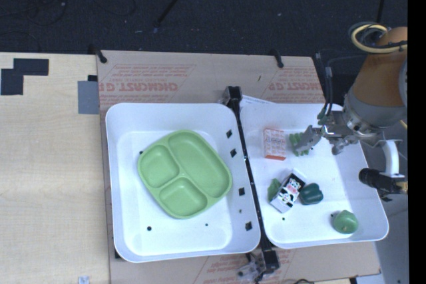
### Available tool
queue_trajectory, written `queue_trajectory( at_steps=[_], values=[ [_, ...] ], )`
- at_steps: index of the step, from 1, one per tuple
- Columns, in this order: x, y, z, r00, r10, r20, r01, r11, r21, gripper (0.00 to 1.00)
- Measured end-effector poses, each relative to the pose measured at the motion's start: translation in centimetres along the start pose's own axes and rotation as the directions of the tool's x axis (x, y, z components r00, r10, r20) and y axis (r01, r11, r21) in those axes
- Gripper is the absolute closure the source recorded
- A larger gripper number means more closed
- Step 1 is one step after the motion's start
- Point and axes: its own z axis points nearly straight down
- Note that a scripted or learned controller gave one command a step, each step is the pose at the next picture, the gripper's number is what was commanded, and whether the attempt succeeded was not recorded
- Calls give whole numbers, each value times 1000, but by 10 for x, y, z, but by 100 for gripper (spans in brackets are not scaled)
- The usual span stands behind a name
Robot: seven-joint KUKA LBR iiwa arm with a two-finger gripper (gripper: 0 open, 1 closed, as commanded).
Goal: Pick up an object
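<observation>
Two white bins side by side on the surface (53,169), split by a black divider. Left bin (126,209): one green sectioned plate (184,173), lying flat near the middle. Right bin (373,226): orange-and-white packet (274,143) near the upper left, green toy (297,143) just beside it, black-and-white carton (287,193) lower down with a dark green pepper (311,193) touching its right side, green apple (345,221) near the lower right corner. Reaching in from the right, grey arm (378,86) with orange band, wrist bent low over the right bin's upper part. Hand (311,138) pointed leftward, tips right at the green toy; clenched or released, cannot tell.
</observation>
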Motion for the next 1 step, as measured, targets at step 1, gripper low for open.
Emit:
queue_trajectory(
  at_steps=[1],
  values=[
    [0,3,-9,1000,-3,2,3,1000,-13,0]
  ],
)
